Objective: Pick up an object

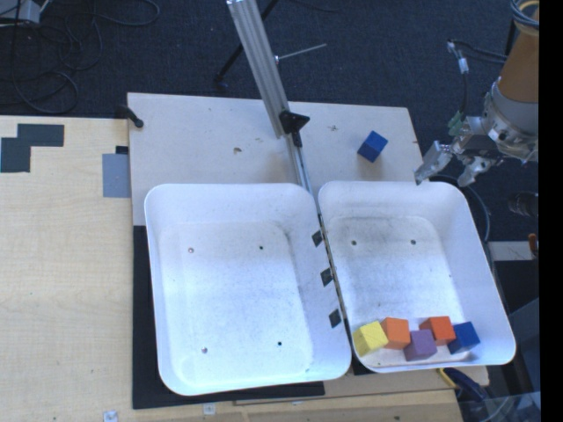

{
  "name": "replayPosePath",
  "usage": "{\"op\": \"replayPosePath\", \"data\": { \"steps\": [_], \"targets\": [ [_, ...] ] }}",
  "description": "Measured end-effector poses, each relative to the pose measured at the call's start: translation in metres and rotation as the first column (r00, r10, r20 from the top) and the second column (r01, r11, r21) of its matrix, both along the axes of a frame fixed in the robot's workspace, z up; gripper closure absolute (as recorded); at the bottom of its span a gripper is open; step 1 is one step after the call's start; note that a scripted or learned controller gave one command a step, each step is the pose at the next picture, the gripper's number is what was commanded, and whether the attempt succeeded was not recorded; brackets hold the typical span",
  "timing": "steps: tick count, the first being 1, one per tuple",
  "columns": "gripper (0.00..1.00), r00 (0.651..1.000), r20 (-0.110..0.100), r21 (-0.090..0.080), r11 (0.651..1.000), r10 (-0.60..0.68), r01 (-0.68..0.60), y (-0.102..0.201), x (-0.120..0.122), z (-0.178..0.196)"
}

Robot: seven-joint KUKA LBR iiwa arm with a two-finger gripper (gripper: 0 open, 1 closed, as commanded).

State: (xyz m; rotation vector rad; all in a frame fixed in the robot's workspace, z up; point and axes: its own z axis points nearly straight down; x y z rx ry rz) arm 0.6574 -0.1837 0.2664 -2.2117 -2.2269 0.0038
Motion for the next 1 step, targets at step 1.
{"op": "replayPosePath", "data": {
  "steps": [1],
  "targets": [
    [0.0, 1.0, -0.003, 0.0, 1.0, -0.01, 0.01, -0.0132, -0.074, -0.028]
  ]
}}
